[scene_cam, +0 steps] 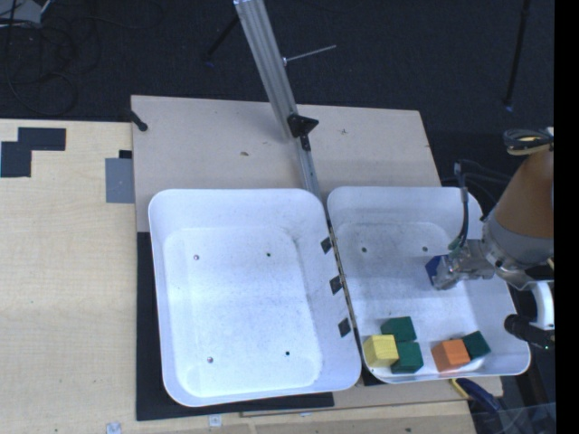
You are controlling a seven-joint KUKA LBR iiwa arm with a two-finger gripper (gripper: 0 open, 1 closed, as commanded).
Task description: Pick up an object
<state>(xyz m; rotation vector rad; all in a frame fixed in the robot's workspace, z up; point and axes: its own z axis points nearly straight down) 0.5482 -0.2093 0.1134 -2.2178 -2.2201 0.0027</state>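
Note:
My gripper (442,274) hangs low over the right bin (384,208), near its right side, with the arm coming in from the right edge. A small blue thing (434,267) shows at the fingertips; whether it is a held object or part of the gripper is unclear. Along the bin's front wall lie a yellow block (381,348), two dark green blocks (398,328) (407,358), an orange block (450,354) and another green block (476,343). These blocks sit well in front of the gripper, apart from it.
The left bin (181,215) stands beside the right one, with black clips (336,284) along the shared wall. A slanted metal pole (271,70) rises behind the bins. Pale bench surface lies to the left.

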